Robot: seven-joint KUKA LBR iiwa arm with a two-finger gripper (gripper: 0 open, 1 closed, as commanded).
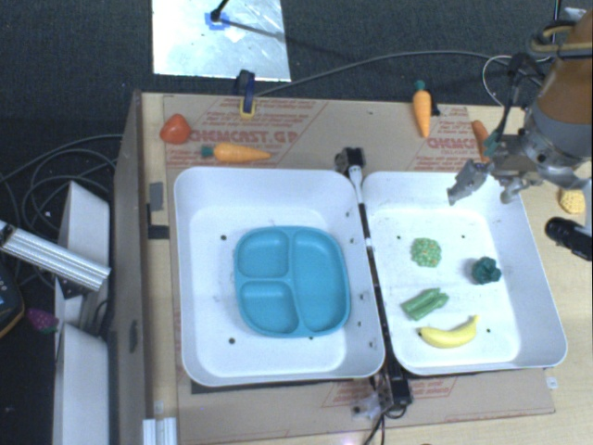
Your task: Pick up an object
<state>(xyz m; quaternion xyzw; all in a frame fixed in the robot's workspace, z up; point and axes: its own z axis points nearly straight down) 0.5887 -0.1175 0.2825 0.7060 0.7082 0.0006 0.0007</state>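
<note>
The pincer [488, 184] hung spread apart and grasping nothing above the right bin's [519, 346] far edge, while the arm [563, 109] was partly cut off.

The arm [563, 109] is grey with an orange band; black cables loop beside it, and its gripper [491, 185] has two grey metal fingers.

Both bins [278, 193] look like smooth, slightly glossy white plastic. The blue tray [292, 281] is matt plastic. The banana [449, 333] looks glossy. The board [306, 128] under the bins looks like matt brown cardboard.
</note>
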